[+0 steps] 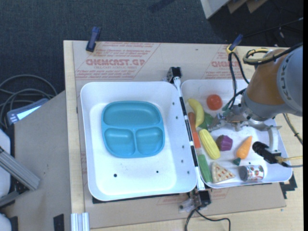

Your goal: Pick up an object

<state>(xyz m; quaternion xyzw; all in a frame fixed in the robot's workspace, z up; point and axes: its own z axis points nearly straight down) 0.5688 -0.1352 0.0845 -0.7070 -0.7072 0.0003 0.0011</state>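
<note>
My gripper (222,121) hangs low over the middle of the right bin (284,177), reaching in from the right under the grey wrist and orange band. Just below it lies a purple toy (224,142), with a yellow corn cob (209,144) to its left. A red tomato (214,101) sits just behind the gripper, and a yellow banana (197,109) lies to the left. An orange carrot (244,147) lies to the lower right. Nothing is visibly held.
The right bin also holds a pizza slice (222,173), a small can (251,172), a green cucumber (204,166) and a red-orange stick (194,129) by its left wall. In the left bin (96,172) sits a blue divided tray (133,128).
</note>
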